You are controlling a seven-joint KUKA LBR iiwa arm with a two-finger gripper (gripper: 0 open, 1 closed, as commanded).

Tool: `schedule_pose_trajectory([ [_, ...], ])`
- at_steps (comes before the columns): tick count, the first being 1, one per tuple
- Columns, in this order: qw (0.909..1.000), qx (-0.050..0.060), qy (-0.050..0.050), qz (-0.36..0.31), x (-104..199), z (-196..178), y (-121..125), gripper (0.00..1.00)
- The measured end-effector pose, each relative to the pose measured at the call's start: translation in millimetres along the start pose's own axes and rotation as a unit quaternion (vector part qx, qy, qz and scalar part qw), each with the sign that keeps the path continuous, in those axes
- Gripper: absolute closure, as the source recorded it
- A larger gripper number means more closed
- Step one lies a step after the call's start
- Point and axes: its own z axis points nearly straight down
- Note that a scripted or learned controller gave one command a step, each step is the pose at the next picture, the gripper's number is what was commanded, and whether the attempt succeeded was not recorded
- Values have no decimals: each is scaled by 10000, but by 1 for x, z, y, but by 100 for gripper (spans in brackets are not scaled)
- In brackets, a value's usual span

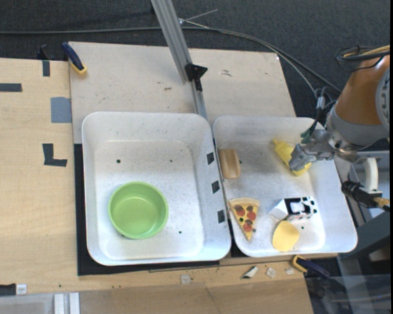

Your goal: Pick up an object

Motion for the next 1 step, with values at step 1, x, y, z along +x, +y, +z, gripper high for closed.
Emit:
schedule_pose_trajectory([
  [1, 10000, 6, 0, 0, 6, -45, 2, 100],
])
